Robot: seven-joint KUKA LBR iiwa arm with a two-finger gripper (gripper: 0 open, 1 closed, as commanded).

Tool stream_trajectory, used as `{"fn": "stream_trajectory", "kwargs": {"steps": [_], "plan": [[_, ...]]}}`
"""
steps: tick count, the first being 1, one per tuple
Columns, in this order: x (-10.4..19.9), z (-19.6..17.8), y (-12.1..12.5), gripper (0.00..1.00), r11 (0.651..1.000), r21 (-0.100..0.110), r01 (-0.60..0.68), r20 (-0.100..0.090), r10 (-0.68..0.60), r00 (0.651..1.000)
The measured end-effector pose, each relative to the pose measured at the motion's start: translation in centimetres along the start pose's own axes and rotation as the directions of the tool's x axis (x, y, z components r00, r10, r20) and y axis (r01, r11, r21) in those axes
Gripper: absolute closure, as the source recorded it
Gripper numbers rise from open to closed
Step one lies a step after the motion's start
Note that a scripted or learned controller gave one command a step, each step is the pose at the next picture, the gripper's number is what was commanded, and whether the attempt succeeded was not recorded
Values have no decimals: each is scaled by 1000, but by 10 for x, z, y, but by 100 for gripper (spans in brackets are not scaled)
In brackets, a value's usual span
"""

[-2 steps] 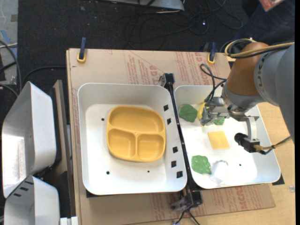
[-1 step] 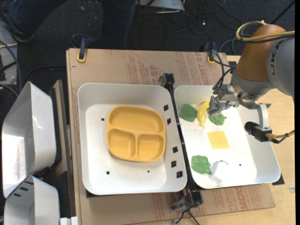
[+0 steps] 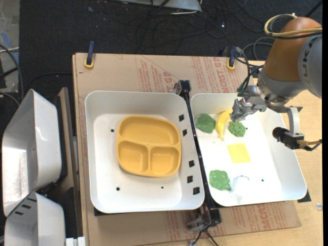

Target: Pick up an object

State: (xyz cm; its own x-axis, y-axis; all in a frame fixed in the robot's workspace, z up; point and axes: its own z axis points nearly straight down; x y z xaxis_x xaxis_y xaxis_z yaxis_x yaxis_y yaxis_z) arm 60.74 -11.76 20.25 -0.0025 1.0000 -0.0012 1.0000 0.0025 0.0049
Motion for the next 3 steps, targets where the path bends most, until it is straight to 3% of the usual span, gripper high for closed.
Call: {"fn": "stream_trajectory", "kwargs": {"steps": [3], "plan": [[160, -16, 12, 100, 1000, 3, 5, -3, -5, 1000]]}}
